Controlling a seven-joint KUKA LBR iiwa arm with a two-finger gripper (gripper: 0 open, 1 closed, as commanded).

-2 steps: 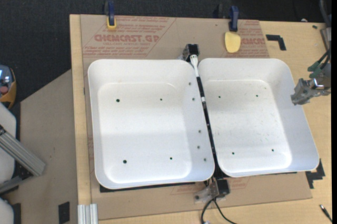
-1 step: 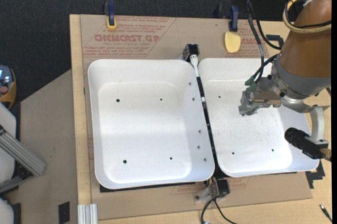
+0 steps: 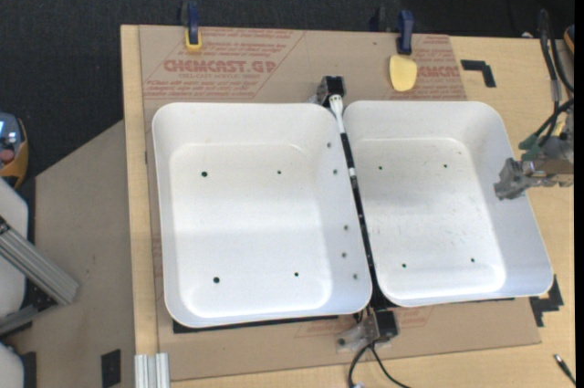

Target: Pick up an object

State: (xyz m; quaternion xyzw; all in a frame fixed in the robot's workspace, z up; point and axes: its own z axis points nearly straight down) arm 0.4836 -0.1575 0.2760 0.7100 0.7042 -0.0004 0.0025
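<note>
End effector (image 3: 511, 179) blurred at right bin (image 3: 511, 140) rim.

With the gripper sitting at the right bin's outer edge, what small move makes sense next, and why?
Probably hold the gripper above the right bin rather than go down. It sits at that bin's right rim, and I see nothing to pick up on the white floor of this bin or the left bin; a yellow piece lies on the board beyond them.

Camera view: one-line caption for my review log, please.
Two white bins side by side on a cardboard-covered bench, with the gripper at the right bin's right rim.
</note>
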